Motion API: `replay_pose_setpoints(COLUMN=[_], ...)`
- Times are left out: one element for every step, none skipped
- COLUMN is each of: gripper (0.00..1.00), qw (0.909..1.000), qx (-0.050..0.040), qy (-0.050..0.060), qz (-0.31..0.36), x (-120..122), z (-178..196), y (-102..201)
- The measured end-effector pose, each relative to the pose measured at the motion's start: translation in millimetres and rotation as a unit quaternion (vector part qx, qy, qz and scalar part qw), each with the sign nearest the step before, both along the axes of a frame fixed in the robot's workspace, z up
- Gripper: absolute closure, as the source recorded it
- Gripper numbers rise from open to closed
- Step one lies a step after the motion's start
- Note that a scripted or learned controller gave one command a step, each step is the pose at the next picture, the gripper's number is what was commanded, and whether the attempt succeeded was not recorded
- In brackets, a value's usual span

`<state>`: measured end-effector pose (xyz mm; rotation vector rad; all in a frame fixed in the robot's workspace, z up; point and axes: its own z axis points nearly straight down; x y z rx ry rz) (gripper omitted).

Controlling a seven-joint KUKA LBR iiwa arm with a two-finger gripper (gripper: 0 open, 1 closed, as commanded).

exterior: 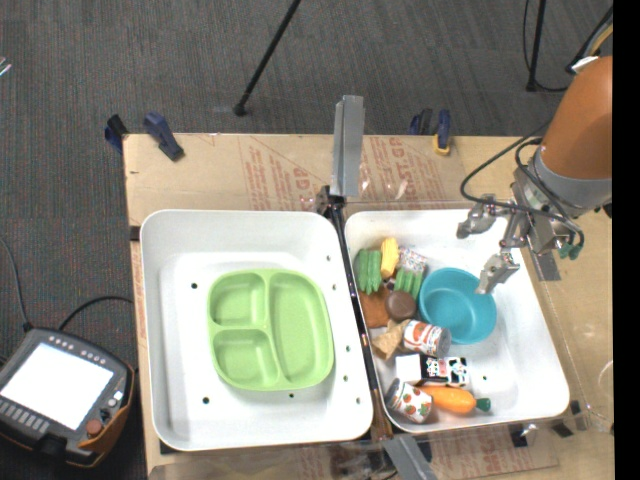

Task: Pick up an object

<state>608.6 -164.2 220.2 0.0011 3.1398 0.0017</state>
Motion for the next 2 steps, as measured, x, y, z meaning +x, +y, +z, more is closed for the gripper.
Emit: replay_pose_setpoints(gripper=[0.00, 0.00], qw=[0.9989, 0.9922], qx=[0.0002, -0.0015], qy=[0.000, -0.008], qz=[-0.048, -0.124], x=[-7.0, -42.2], z=[-121.4, -126.1], y=[50.9, 80.2])
